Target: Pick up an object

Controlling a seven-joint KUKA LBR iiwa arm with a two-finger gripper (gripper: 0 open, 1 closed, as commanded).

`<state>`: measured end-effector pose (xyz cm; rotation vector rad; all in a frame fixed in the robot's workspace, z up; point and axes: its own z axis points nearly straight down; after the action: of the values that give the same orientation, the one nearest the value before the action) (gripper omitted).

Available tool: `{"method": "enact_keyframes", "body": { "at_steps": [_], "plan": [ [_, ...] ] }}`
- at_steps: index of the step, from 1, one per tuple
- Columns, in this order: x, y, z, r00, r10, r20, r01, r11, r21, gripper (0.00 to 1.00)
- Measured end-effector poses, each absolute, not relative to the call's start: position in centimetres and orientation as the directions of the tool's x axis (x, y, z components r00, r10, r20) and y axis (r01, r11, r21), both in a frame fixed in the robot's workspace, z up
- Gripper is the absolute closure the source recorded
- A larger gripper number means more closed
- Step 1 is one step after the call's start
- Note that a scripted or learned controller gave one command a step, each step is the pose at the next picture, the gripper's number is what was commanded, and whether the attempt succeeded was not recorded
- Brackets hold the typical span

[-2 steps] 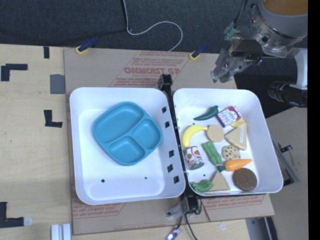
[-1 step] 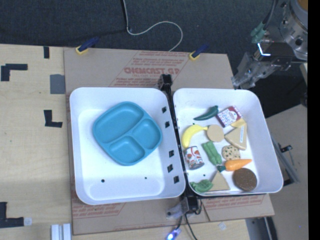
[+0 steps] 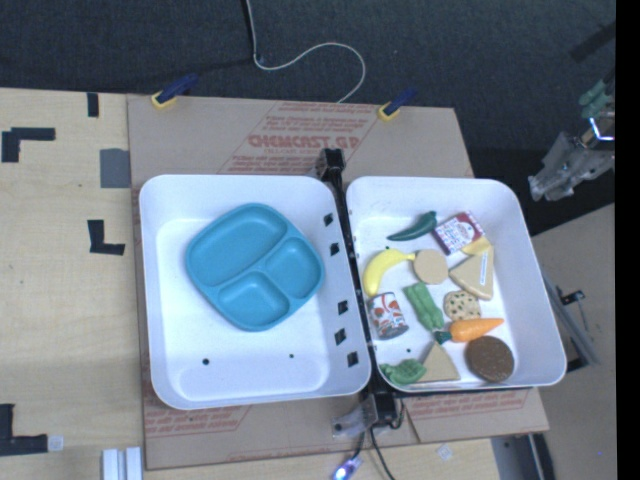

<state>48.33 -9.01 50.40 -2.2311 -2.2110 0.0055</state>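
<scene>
Your gripper (image 3: pixel 572 166) hangs off to the right of the bench, clear of both bins, and from this slant you cannot tell how it is set; nothing shows in its grasp. That parked spot looks deliberate: it leaves the camera a free look at the pile before you commit.

Everything worth grabbing lies below and to the left of the tool, inside the right bin (image 3: pixel 530 230). Count with me: one banana (image 3: pixel 383 266), one carrot (image 3: pixel 474 329), one green pepper (image 3: pixel 414 227), one green pod (image 3: pixel 423 306), one leafy green piece (image 3: pixel 404 373), one round brown cookie (image 3: pixel 490 359), one chip cookie (image 3: pixel 461 305), one red packet (image 3: pixel 457 232), one small can (image 3: pixel 388 314), plus a few pale wedges I cannot name. They are heaped loosely, touching, so a clean pinch will be tricky.

Farther left again, the left bin (image 3: pixel 160 268) holds a single blue divided plate (image 3: pixel 254 265), three compartments.
</scene>
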Motion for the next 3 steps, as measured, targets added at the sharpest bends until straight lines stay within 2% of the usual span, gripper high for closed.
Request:
{"method": "enact_keyframes", "body": {
  "at_steps": [1,2,3],
  "plan": [
    [48.4,0.5,53.6,-0.011,1.0,0.001,1.0,0.011,0.003,1.0],
    [48.3,8.6,53.4,-0.01,1.0,0.001,1.0,0.01,-0.001,1.0],
    [48.3,14.2,53.4,-0.008,1.0,0.001,1.0,0.008,-0.001,1.0]
  ]
}}
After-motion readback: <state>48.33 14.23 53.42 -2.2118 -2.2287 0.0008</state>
